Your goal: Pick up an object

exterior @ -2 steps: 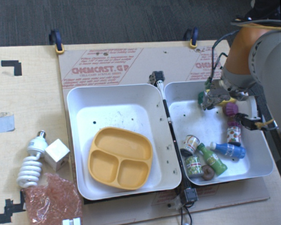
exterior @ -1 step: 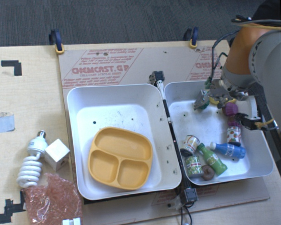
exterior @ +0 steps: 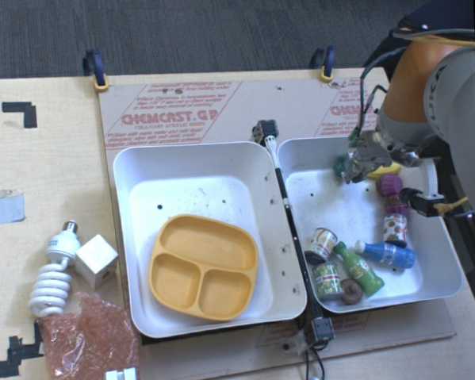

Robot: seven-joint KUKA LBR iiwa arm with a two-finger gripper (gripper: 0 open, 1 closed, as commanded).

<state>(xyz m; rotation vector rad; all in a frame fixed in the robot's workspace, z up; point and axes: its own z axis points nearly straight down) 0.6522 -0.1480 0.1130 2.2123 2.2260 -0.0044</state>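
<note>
The gripper (exterior: 355, 169) hangs over the far part of the right bin (exterior: 441, 282), and whether it is released or clenched cannot be told from here. Just beside it lies a purple object (exterior: 390, 185). Nearer the front of that bin sit a blue bottle (exterior: 390, 254), a green bottle (exterior: 357, 269) and two small cans (exterior: 323, 242). The left bin (exterior: 136, 230) holds a yellow divided plate (exterior: 202, 266). A spiral light bulb (exterior: 54, 277) lies on the surface to the left.
</note>
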